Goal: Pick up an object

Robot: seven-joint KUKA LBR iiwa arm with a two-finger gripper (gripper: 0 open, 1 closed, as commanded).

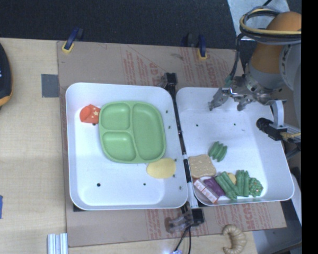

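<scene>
- gripper (229, 102) hovers over the right bin's (270, 157) far end, fingers spread apart, holding nothing
- green beans (218, 151) lie mid-bin; toast (202, 166) nearby

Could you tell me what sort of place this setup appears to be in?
Probably a robotics lab bench: two shallow white bins on clamped brown cardboard, toy food such as a green plastic bean pod, and a grey two-finger gripper hovering.

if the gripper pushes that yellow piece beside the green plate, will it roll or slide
The yellow piece looks flat and rounded, so it would probably slide, not roll. It seems small and light. Touching the green plate, it may get nudged against the rim.
</scene>
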